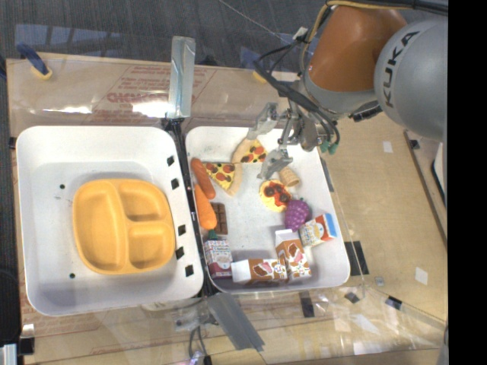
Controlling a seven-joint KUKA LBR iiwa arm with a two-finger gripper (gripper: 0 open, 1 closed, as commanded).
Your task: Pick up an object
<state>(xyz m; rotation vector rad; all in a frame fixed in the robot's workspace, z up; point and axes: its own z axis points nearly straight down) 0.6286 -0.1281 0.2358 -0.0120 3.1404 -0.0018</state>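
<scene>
jaws [275,139] spread wide, holding nothing, just above the pizza slice [249,152] in the right bin [335,226].

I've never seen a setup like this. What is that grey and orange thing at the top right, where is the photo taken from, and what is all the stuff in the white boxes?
The grey and orange thing is a robot arm, reaching in from the right. At its end is a gripper, a metal two-finger hand. It hangs over the far end of the right bin, just above the toys; nothing is visibly held between its fingers. The photo comes from one fixed camera above the bench, looking down at a slant. The left bin holds a yellow tray with compartments. The right bin holds toy food: pizza slices, a carrot, purple grapes and small cartons. The arm's job is to pick one up.
</scene>
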